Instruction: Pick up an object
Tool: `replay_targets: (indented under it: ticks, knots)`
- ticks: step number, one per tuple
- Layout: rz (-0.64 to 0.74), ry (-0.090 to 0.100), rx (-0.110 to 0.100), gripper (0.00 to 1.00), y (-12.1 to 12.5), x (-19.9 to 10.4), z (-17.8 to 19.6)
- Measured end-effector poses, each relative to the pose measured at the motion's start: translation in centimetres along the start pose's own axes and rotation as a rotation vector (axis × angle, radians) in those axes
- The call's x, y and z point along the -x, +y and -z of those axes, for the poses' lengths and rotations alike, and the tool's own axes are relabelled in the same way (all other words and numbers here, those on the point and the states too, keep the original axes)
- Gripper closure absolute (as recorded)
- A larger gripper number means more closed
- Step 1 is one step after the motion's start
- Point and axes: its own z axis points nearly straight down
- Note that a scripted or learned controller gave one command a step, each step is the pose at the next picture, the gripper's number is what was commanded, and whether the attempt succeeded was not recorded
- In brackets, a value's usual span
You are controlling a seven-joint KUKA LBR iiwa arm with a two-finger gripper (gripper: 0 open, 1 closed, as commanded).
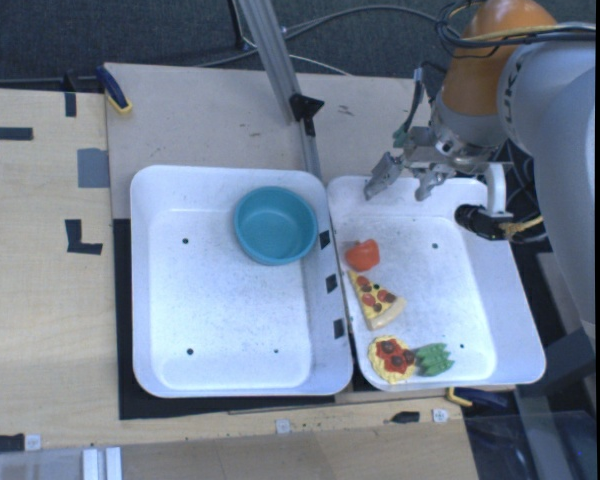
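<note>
Red rounded plastic toy lies nearest the empty, spread claw at the right white bin's far edge; a descent there risks clipping the rim.

Surfaces: plastics over a matt wood-look table.
Both white bins, left bin and right bin, look like smooth moulded plastic, faintly speckled, soft sheen at rims. Blue bowl: smooth plastic, semi-gloss. Red piece, pizza slice and round pizza with green piece: toy-like plastic, dull shine. Table: pale matt board with dark tape patches. Slanted pole: brushed metal. Arm shell: smooth grey; orange band glossy.
</note>
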Motion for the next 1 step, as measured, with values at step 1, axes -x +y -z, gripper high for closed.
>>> replay_targets:
  ticks: [1]
  knots:
    - [0.0,0.0,0.0,0.0,-0.28,-0.03,-4.3]
